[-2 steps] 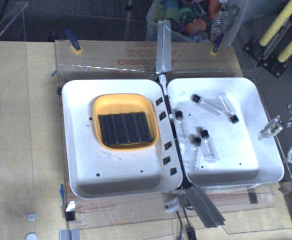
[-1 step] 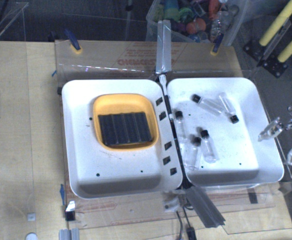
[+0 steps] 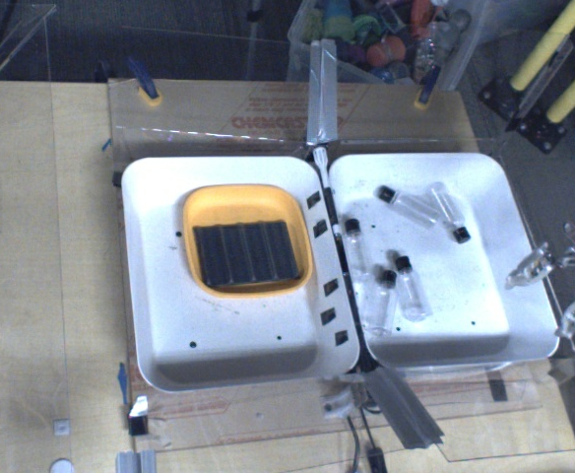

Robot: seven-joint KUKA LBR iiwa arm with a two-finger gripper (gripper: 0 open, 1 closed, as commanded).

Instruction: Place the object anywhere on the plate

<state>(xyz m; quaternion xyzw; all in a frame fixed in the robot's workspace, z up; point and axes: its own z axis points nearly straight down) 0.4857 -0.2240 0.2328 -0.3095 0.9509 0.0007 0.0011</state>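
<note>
From the camera above, you see the tabletop [image 3: 31, 264] carrying two shallow white bins side by side. The left bin [image 3: 159, 343] holds a yellow plate [image 3: 243, 200] with a dark ribbed insert [image 3: 245, 252] lying in its well. The right bin [image 3: 484, 313] holds several clear vials with black caps: one vial [image 3: 406, 205] and another vial [image 3: 449, 213] lie near the far side, a third vial [image 3: 408, 286] lies toward the middle, and two more sit close to the divider between the bins, hard to separate because they are transparent.

The tool [image 3: 548, 264] shows at the right edge of the right bin as a pale metallic shape over the rim. You cannot tell how far it is open, and nothing visible sits between its parts. The vials lie to its left, apart from it, the nearest being those toward the far side and middle. None rests on the plate.
</note>
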